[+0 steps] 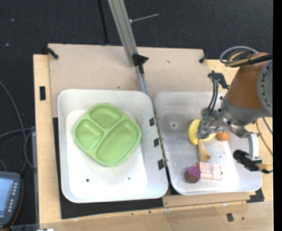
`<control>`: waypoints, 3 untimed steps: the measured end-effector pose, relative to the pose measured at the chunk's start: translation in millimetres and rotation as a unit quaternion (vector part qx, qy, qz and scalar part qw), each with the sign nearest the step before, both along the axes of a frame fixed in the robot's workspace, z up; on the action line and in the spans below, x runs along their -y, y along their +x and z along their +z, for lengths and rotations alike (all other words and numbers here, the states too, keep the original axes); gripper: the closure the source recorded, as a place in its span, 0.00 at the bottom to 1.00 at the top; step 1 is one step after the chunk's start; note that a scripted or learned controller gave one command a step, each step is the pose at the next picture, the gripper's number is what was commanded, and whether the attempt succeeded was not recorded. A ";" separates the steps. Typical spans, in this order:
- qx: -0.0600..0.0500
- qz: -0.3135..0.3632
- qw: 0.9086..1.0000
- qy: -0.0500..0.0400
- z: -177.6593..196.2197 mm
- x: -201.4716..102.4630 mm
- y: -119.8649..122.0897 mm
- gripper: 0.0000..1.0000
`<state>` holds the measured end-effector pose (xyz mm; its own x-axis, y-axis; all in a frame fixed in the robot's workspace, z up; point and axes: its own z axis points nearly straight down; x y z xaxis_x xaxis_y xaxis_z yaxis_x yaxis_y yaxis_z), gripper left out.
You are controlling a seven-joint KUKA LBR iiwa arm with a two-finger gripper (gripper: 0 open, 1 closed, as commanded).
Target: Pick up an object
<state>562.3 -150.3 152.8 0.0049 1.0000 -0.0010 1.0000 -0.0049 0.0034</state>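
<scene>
My gripper [207,129] is down in the right bin [174,114], right over a yellow banana [194,131]. Its fingers are hidden against the banana from this angle. A small orange fruit [223,135] lies just right of the gripper. Below it a tan ice-cream cone [203,151] points toward the front. Nearer the bin's front edge sit a purple plum-like fruit [192,174] and a pink and white box [211,171], side by side.
The left bin [69,177] holds a green divided plate [108,134]. A slanted metal pole [124,25] rises behind the bins. A black tool piece [244,159] hangs off the arm over the right bin's right side.
</scene>
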 end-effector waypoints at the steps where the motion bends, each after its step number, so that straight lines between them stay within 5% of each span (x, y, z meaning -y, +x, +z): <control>1: 0.001 0.001 1.000 -0.001 43.7 4.6 0.9 1.00; 3: 0.001 0.004 1.000 0.000 133.5 -2.3 3.1 1.00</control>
